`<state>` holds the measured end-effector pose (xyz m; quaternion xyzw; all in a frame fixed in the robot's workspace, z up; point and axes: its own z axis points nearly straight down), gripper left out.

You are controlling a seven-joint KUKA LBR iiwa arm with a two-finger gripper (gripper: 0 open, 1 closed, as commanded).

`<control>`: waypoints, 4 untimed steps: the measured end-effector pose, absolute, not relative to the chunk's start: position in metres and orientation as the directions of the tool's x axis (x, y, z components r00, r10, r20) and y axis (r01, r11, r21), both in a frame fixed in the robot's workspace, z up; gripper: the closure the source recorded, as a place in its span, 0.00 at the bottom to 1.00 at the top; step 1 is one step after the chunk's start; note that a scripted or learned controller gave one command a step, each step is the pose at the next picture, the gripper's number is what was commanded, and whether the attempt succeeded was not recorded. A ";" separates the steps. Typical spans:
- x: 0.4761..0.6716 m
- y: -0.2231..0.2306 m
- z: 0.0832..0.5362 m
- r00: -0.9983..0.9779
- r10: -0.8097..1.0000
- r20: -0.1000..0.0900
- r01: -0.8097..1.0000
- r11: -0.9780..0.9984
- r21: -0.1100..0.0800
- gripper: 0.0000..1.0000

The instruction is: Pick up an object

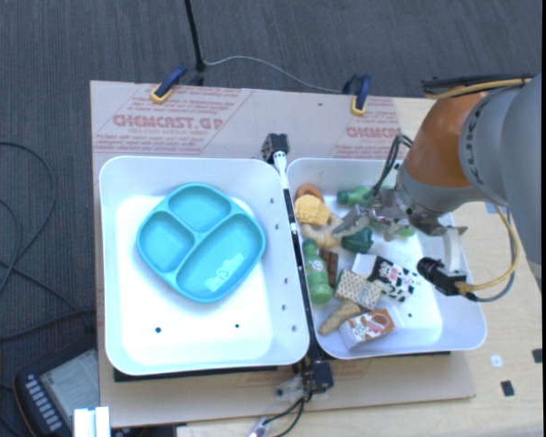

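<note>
My gripper (364,218) is low inside the right bin (455,330), over a heap of small toy foods. Right below it lies a dark green piece (357,240), and a second green piece (352,194) sits just behind it. Left of the gripper are a yellow corn cob (311,211) and an orange piece (308,192). Toward the front lie a green bottle (318,278), a waffle-like square (357,288), a black-and-white cow-patterned piece (397,282), a cone (338,315) and a small carton (371,326). Nothing shows lifted out of the heap.
The left bin (127,335) holds a blue divided plate (200,241). The arm's orange band (441,144) hangs over the right bin's back right corner, and a black cable (455,285) trails over its right side. Clamps (358,94) hold the board at the back.
</note>
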<state>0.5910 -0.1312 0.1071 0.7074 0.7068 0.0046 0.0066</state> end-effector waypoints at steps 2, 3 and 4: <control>0.592 -0.125 0.098 -0.002 1.000 0.000 1.000 0.002 0.031 0.00; 0.595 -0.125 0.112 -0.002 1.000 0.000 0.999 0.002 0.039 1.00; 0.606 -0.069 0.217 -0.002 1.000 -0.001 1.000 0.002 0.002 1.00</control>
